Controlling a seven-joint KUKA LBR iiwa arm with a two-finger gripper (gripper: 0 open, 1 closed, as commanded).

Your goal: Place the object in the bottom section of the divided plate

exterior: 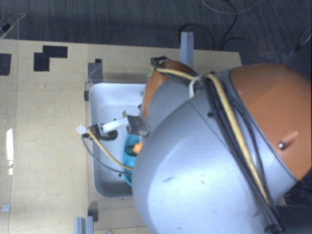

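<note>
Grey, smooth-shelled robot arm (195,179) occupies the near right of the camera view. Its orange band (273,116) sits above the wrist, and cables run over both.

1. Pale wooden bench (44,155): it carries a shallow white plastic bin (105,179). The arm covers the bin's right side. A small grey metal bracket (83,223) stands at the bin's near left corner.
2. Blue plastic plate (128,152): a narrow part shows inside the bin, against the arm's outline, between the bin's middle and its near edge. Its sections cannot be made out.
3. Small orange object (138,148): it lies at the far end of the visible blue part, touching the plate. Which section it occupies cannot be told.
4. Metal two-finger gripper (135,125): it sits just beyond the orange object, low over the bin's middle. Whether it is open, closed or gripping cannot be told.
5. Far edge of the bin: an upright grey metal post (186,48) stands there, with a second grey bracket (95,71) at the far left corner.
6. Far left corner of the bench: flat black angular markings (48,56) lie on the wood.
7. Dark carpeted floor (97,9): it lies beyond the bench, with a thin pale cable (229,6) looped on it.
</note>
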